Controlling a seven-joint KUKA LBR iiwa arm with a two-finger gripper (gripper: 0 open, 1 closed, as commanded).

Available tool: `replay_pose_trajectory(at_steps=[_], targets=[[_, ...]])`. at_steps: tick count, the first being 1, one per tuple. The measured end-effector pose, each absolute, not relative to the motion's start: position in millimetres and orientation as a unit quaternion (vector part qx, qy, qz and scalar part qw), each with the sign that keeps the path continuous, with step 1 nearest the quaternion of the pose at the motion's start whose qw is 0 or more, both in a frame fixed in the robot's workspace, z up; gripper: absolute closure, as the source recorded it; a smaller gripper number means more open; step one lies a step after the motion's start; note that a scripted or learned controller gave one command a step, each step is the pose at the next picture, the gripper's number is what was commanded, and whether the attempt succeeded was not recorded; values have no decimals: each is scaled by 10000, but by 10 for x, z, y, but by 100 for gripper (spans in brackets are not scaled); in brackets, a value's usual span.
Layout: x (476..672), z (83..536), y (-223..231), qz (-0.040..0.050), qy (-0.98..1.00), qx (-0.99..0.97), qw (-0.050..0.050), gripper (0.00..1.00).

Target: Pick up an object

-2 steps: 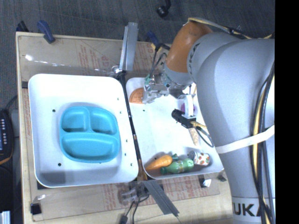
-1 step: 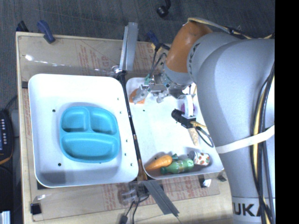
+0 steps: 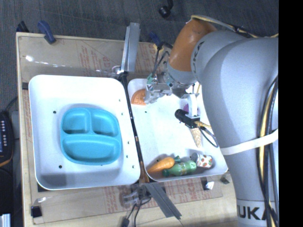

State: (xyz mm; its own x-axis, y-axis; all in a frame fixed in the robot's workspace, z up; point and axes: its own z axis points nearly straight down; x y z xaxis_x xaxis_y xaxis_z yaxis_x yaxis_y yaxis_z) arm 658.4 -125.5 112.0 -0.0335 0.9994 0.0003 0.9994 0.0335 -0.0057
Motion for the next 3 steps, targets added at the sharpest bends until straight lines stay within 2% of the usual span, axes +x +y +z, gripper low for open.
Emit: replay_pose_trajectory(at_steps=[1,2,3], targets=[[6584,1118,-1250,20,-7193,-6947,24,0],[5873,910,-1473,14,-7093,-7049,20,0],[6510,918,-1363,6,-7099,-7043,10,0]])
